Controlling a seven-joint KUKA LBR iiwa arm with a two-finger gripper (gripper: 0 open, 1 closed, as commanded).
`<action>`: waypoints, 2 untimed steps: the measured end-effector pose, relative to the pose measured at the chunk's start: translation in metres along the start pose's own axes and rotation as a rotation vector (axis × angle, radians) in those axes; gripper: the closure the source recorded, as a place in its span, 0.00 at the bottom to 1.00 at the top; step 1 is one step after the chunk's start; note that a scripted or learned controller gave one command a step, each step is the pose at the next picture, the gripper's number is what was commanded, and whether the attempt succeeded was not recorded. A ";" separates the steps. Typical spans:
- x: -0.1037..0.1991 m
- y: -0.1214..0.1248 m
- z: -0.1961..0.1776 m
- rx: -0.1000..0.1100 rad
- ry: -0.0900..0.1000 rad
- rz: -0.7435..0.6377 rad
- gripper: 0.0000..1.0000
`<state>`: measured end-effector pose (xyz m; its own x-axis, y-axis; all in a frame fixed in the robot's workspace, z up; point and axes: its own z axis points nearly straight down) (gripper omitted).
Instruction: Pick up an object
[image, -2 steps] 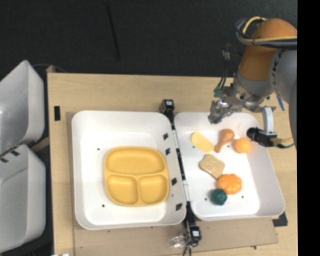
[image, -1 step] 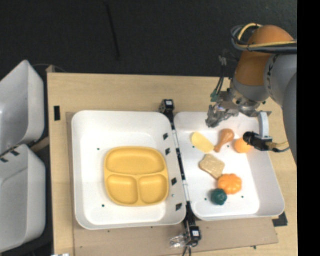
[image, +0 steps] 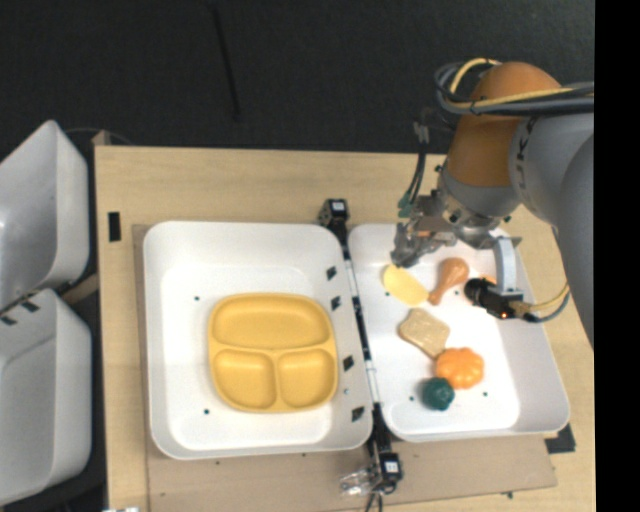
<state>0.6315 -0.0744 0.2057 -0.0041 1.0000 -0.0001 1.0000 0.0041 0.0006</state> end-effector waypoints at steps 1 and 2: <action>0.046 -0.019 -0.015 0.000 0.001 -0.001 1.00; 0.095 -0.038 -0.028 0.001 0.002 -0.003 1.00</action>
